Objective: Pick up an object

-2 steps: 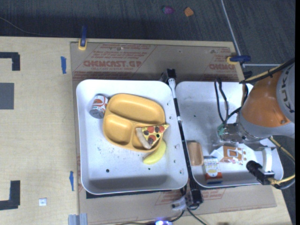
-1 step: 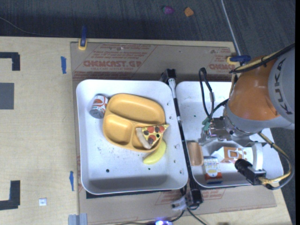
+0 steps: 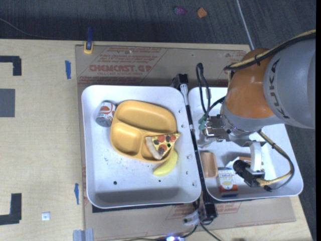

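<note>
Two white bins point(image 3: 100, 185) on cardboard-covered bench point(image 3: 40, 134), dark carpet point(image 3: 125, 9) behind

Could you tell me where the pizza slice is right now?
In the left bin, the pizza slice lies on the yellow tray's lower right corner, just above the banana.

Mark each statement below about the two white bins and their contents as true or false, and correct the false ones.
1. The yellow divided plastic plate lies in the left white bin. True.
2. The toy pizza slice lies on the bench outside both bins. False: it rests on the plate, in the compartment nearest the right bin.
3. The yellow toy banana lies against the plate's edge. True.
4. The small red and silver can stands in the right white bin. False: it lies in the left bin, beside the plate.
5. The grey and orange arm reaches over the right bin. True.
</note>
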Robot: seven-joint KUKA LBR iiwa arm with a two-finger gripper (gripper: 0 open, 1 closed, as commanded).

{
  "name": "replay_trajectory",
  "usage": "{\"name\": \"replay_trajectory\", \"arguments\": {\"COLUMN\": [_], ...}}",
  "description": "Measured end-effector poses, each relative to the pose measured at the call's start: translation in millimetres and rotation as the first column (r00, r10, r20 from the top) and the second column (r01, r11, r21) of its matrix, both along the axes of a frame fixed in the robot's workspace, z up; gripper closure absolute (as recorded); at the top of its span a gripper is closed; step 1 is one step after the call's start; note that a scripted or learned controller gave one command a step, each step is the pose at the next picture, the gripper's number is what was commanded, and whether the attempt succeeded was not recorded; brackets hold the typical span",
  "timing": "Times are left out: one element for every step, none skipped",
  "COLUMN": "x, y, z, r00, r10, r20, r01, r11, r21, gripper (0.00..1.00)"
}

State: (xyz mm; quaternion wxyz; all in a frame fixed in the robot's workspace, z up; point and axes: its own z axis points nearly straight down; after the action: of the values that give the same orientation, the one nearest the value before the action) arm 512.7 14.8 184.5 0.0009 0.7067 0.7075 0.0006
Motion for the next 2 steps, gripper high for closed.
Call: {"name": "replay_trajectory", "arguments": {"x": [0,-33], "y": [0,-49], "z": [0,0], "r00": [1.0,1.0], "r10": [-0.001,-0.002], "r20": [0.0,-0.003], "r01": [0.001,0.002], "r11": [1.0,1.0], "r21": [0.0,0.001], "gripper": [0.0,0.0]}}
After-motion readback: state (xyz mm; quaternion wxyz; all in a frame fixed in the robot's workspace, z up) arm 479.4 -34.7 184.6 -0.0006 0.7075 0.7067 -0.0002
